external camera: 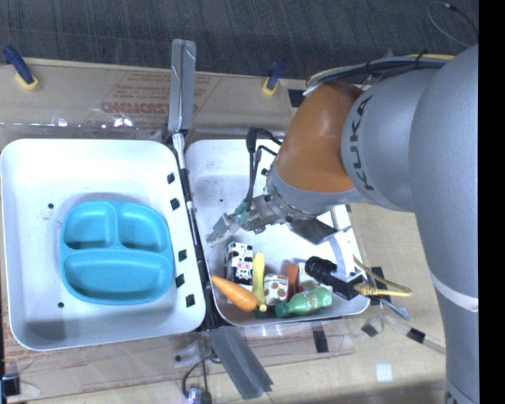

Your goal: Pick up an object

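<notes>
Bench: a pale wooden top bears two white bins side by side, set against dark flooring behind.
Left bin: the left bin holds a blue divided tray lying flat in its middle, with bare white floor around it.
Right bin: the right bin has its objects crowded along the near wall, while its far half is bare.
Task's things: a black-and-white patterned block, a carrot, a yellow piece, a spotted cup and a green bottle lie touching or just beside one another.
Gripper: the gripper hangs over the right bin's middle, just above the patterned block; whether it is spread or pressed together cannot be told, and nothing shows in its grasp.
Risk, crowding: a descent into the heap would likely strike two objects at once and nudge them apart instead of seating one.
Risk, walls: the carrot and bottle lie against the near wall, so a grasp there may jam on the rim.
Risk, shape: the carrot and bottle look round and could roll out of a pinch.
Open room: the far half of the right bin gives free space for approach and lift; the shared wall between the bins stands close on the gripper's left.
Arm: the bulky grey arm covers the bin's right side, so that edge is hidden.
</notes>
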`<state>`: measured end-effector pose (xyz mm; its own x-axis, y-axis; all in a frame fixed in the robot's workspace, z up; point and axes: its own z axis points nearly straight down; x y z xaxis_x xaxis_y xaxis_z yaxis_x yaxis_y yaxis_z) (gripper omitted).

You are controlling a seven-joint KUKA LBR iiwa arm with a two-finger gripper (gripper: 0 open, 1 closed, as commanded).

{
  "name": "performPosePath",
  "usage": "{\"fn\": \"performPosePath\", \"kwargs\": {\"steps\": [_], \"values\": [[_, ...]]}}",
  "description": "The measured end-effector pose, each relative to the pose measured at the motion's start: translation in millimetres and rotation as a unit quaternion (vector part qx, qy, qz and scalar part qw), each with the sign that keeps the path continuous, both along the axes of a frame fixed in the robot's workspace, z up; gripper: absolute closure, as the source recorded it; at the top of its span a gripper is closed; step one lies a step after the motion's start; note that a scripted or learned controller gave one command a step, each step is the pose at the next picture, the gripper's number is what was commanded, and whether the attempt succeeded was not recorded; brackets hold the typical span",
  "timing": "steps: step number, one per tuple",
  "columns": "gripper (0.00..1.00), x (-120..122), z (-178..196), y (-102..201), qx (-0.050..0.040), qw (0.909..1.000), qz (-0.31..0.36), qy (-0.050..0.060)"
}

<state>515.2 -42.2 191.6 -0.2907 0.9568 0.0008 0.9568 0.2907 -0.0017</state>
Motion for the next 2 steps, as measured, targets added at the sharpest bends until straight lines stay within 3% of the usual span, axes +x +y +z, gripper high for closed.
{"fn": "performPosePath", "kwargs": {"steps": [1,2], "values": [[0.00,-39,-1,-36,0.0003,0.9992,0.040,0.001],[0.00,-39,-89,-66,0.0015,0.9919,0.127,0.001]]}}
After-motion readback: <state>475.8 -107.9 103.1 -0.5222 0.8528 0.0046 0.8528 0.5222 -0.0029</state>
